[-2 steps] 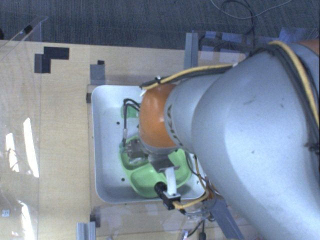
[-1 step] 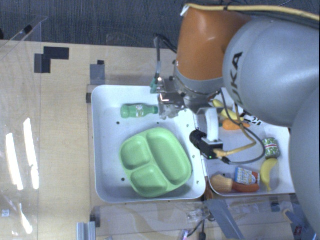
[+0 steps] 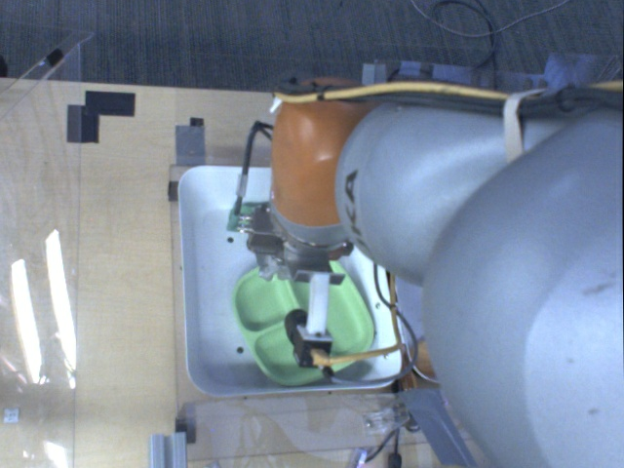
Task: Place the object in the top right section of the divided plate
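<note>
A light green divided plate (image 3: 255,305) lies in the front part of the left white bin (image 3: 195,281). Its ridges split it into sections, and the arm covers its far right part. My gripper (image 3: 283,266) hangs under the orange wrist band, right over the plate's far edge. The wrist body hides whatever is at the fingertips, and I cannot make out any object on the visible green sections.
The grey arm spreads over the whole right side and covers the right bin. The wooden bench (image 3: 97,261) lies left of the bin, with black tape marks (image 3: 97,113) at its back left. A yellow cable (image 3: 366,356) runs over the plate's near right edge.
</note>
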Available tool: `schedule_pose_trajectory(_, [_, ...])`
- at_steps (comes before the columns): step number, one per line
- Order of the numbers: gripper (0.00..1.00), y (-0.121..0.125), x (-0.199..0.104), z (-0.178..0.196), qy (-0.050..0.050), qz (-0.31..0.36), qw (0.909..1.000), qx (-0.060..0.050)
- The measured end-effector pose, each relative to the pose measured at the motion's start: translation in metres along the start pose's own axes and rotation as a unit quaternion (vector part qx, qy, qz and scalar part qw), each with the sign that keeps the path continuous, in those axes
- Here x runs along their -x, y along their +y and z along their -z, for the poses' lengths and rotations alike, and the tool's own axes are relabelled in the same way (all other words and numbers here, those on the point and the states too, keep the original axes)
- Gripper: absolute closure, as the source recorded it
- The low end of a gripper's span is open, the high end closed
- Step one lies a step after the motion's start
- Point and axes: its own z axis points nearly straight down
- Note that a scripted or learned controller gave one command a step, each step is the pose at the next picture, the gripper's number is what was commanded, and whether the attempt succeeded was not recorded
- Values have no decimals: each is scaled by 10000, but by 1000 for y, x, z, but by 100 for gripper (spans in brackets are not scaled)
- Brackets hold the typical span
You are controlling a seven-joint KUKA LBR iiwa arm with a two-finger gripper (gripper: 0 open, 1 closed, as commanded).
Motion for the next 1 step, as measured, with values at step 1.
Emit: schedule_pose_trajectory(1, [0,0,0,0,-1,2,10000,0])
